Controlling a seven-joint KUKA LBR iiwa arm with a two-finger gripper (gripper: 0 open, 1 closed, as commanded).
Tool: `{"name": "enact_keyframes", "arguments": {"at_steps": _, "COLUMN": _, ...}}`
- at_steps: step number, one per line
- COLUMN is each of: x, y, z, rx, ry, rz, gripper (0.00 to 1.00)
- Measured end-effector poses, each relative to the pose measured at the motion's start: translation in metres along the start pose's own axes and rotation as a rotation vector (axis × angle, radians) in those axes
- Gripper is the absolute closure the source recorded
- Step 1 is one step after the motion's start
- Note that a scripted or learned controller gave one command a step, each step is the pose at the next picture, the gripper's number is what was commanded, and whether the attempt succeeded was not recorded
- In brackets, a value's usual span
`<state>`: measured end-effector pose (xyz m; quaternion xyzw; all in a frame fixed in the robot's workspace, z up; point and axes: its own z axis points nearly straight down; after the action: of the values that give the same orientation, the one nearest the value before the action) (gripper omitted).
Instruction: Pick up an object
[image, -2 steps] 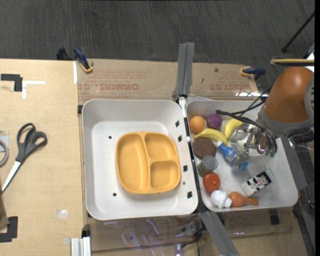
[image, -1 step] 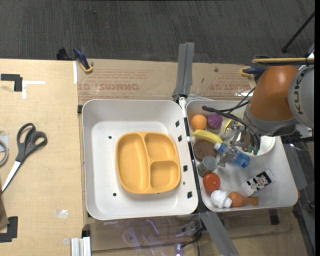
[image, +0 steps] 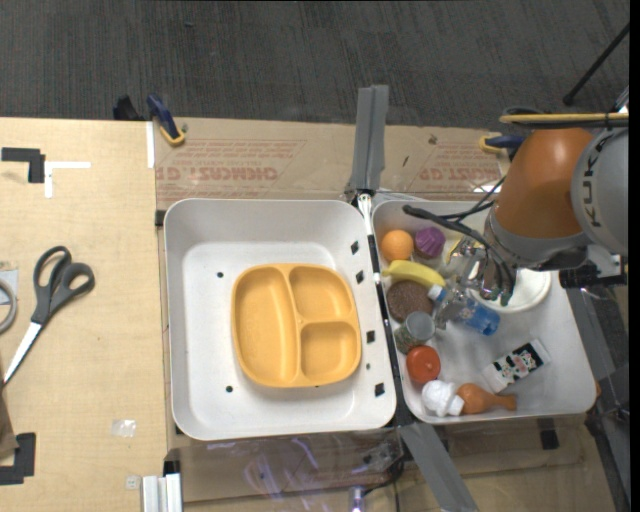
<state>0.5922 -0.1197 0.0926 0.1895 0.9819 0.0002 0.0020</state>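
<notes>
My gripper (image: 467, 287) hangs low in the right bin (image: 560, 400), near its middle, under the grey arm with the orange band (image: 540, 185). Directly below and touching it in the view lies a blue bottle (image: 473, 317); I cannot see whether the bottle is held. Left of the gripper are a yellow banana (image: 413, 272), an orange (image: 397, 244), a purple grape bunch (image: 429, 241), a brown round piece (image: 407, 298) and a small grey cup (image: 418, 326). Nearer the front lie a red tomato (image: 423, 362), a white-and-orange drumstick (image: 458, 399) and a black-and-white carton (image: 517, 363).
The left bin (image: 190, 330) holds a yellow divided plate (image: 297, 324). A white dish (image: 532, 288) sits partly under the arm at the right bin's back right. Scissors (image: 45, 295) lie on the wooden bench far left. A grey divider post (image: 368, 140) stands between the bins at the back.
</notes>
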Motion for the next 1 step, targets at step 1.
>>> {"name": "enact_keyframes", "arguments": {"at_steps": 1, "x": -0.0016, "y": 0.0191, "z": -0.0003, "rx": 0.001, "ry": -0.001, "rz": 0.182, "gripper": 0.00}}
